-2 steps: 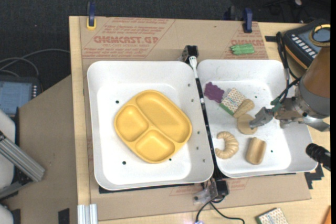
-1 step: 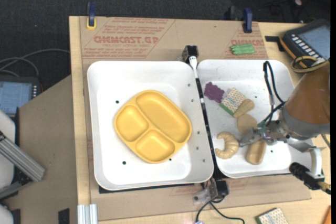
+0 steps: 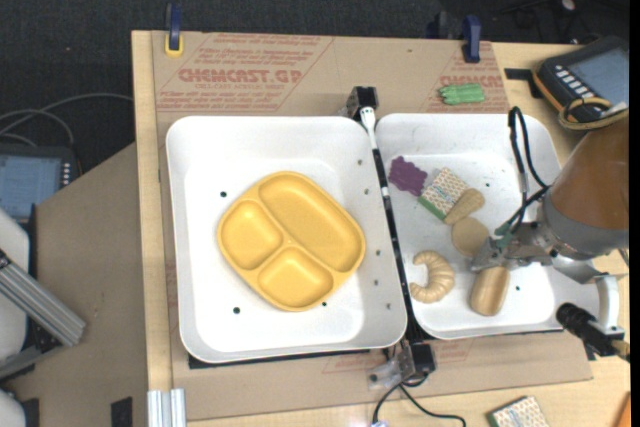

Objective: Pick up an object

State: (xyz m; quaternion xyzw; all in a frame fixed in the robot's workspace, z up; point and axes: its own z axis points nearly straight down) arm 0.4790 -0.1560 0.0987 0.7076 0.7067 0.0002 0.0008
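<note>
The right bin (image 3: 452, 129) holds several food-like toys: a purple piece (image 3: 406, 174), a speckled wedge (image 3: 441, 188), a tan roll (image 3: 463, 205), a round tan piece (image 3: 467, 235), a croissant (image 3: 432, 277) and a tan oblong piece (image 3: 489, 292). My gripper (image 3: 497, 253) reaches in from the right, low over the bin, between the round piece and the oblong piece. Its tip is dark and crowded against both. The orange band and grey wrist cover the bin's right side.
The left bin (image 3: 190, 215) holds a yellow three-part plate (image 3: 290, 240). A small green object (image 3: 462, 94) lies on the bench behind the right bin. A control pendant (image 3: 590, 80) sits at the far right, its black cable running down over the bin.
</note>
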